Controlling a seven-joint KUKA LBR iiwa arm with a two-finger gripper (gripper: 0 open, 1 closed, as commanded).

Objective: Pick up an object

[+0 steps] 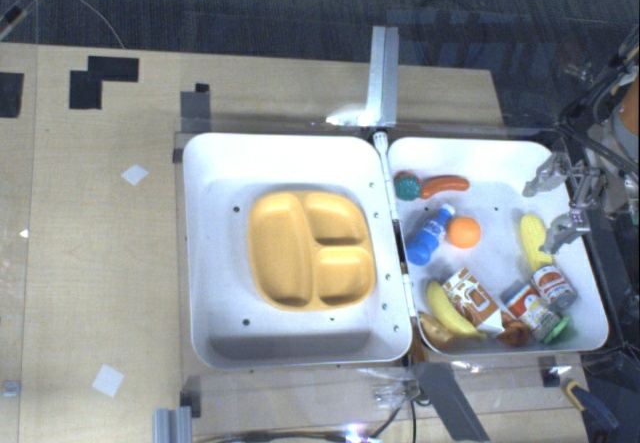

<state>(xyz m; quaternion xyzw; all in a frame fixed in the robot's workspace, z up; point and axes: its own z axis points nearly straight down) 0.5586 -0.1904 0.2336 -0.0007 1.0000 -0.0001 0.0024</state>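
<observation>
End effector (555,201) open at right bin (480,156) right edge, beside corn (533,239).

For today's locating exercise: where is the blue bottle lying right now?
The blue bottle lies in the right-hand bin, close to the divider between the two bins, just left of the orange ball and below the green ball.

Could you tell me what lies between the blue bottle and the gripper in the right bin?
In the camera view, the orange ball sits just right of the blue bottle, then bare white bin floor, then the yellow corn beside the gripper.
</observation>
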